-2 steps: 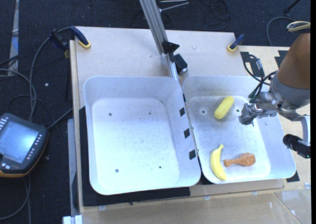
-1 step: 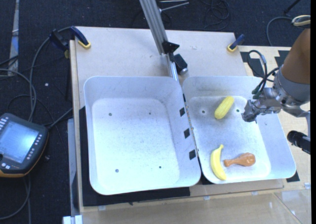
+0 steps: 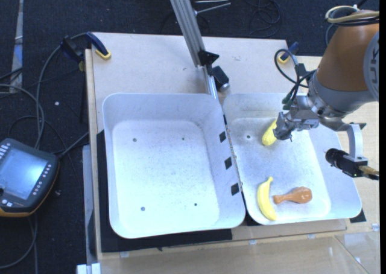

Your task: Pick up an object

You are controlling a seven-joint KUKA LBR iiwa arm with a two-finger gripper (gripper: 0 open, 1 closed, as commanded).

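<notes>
Your counter [image 3: 151, 61] is pale wood on a dark floor strewn with cables; a pendant [image 3: 24, 176] lies far left. Two white bins sit side by side. The right bin [image 3: 301, 164] holds a banana [image 3: 266, 199] and an orange drumstick-shaped toy [image 3: 294, 196] near its front edge — and a small yellow object [image 3: 269, 136] farther back, touching the gripper [image 3: 282, 129]. You cannot tell from here whether the gripper grips it. The left bin [image 3: 163, 164] offers open floor.

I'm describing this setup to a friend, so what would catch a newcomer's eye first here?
First the arm, grey with an orange band, reaching in from the right with its pincer low over a small yellow object in the right bin. Next, nearer the front of that bin, a banana lies beside a brown drumstick toy.
</notes>
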